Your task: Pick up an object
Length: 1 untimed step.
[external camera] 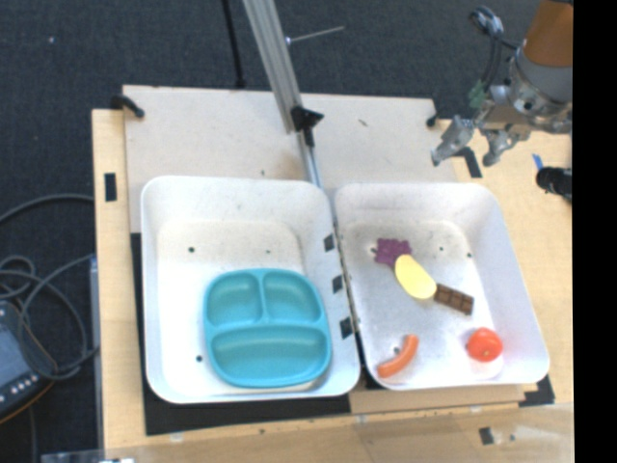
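A grey robot arm (542, 66) with an orange band (551, 29) above its wrist. Below the band sits a pale grey metal collar. The gripper (479, 149) has two short grey metal fingers (451, 146), with thin cables looping beside the wrist.

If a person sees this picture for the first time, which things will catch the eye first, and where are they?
The eye goes first to the teal divided plate lying in the left bin. Next come the small bright things in the right bin: a yellow piece near the middle, a red ball at the front right and an orange sausage at the front. The gripper hangs open above the bench behind the right bin, holding nothing.
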{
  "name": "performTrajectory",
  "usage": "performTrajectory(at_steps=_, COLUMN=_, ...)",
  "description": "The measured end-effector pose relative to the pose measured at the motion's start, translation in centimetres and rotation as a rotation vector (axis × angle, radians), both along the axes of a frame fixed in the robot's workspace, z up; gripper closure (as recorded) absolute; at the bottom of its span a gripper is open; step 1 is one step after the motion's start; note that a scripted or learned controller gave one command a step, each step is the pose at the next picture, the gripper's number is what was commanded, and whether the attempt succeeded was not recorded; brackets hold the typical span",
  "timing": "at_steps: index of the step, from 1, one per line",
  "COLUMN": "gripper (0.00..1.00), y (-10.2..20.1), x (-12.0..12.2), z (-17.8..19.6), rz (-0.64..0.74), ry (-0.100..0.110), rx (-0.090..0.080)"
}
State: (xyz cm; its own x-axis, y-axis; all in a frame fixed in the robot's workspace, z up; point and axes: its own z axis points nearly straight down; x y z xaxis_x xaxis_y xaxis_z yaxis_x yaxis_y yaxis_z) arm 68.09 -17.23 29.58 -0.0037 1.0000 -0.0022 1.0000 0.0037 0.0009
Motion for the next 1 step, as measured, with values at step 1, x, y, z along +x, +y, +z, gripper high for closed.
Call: performTrajectory(at_steps=1, gripper=0.0, y=0.0, x=0.0, z=0.0, rz=0.002, ry=0.001, rx=0.0)
